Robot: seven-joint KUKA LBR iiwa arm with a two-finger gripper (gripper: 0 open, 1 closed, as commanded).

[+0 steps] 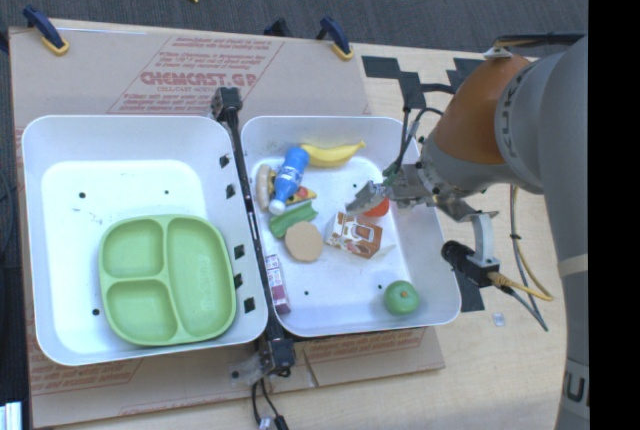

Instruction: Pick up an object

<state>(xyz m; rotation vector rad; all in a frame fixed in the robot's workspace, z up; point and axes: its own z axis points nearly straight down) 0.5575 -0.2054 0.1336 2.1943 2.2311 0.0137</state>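
While the claw (372,196) hangs low in the right bin (425,313), whether it grips anything I cannot tell; the pick looks unfinished. A small red object (377,208) sits right under it, a brown-and-white packet (356,235) just beside. Farther off lie banana (333,153), blue bottle (291,171) and green apple (402,297).

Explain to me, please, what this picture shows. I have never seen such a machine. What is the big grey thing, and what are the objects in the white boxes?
One camera looks down at a slant on a bench. The grey robot arm reaches in from the right; its gripper is low in the right bin, near a small red object. That bin also holds a banana, a blue bottle, a green apple and a small snack box. The left bin holds a green divided plate. I cannot tell whether anything is held.
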